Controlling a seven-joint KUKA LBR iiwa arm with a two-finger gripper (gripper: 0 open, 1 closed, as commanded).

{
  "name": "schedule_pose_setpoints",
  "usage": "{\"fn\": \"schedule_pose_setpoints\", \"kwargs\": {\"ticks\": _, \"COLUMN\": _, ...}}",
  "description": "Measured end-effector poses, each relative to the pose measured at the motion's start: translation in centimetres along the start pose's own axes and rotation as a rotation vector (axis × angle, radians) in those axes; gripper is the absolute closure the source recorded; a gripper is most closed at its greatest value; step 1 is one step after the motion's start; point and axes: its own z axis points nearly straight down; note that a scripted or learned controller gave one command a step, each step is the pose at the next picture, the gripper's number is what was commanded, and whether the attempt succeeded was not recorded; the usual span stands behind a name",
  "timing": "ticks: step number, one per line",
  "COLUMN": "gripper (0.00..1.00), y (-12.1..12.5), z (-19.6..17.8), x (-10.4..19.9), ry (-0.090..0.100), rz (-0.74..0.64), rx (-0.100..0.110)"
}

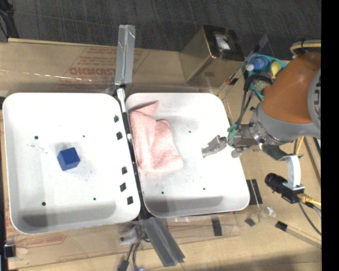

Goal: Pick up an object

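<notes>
A blue cube (69, 158) lies in the left bin (22, 112), a little left of its middle. A crumpled pink cloth (153, 139) rests in the right bin (214, 109), against its left wall. My gripper (213, 147) hangs over the right side of the right bin, well to the right of the cloth and apart from it. Its fingers point left and nothing shows between them.
A metal divider bar (124, 61) runs between the two bins at the back. A brown cardboard box (210, 52) stands behind the right bin. The arm's orange band (291, 89) sits outside the bin's right edge.
</notes>
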Motion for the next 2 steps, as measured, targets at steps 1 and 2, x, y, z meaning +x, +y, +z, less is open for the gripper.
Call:
{"fn": "schedule_pose_setpoints", "kwargs": {"ticks": 1, "gripper": 0.0, "y": 4.0, "z": 10.8, "x": 7.5, "ry": 0.0, "rz": 0.112, "rx": 0.002}}
{"fn": "schedule_pose_setpoints", "kwargs": {"ticks": 2, "gripper": 0.0, "y": 8.2, "z": 15.1, "x": 7.7, "ry": -0.001, "rz": -0.116, "rx": -0.003}}
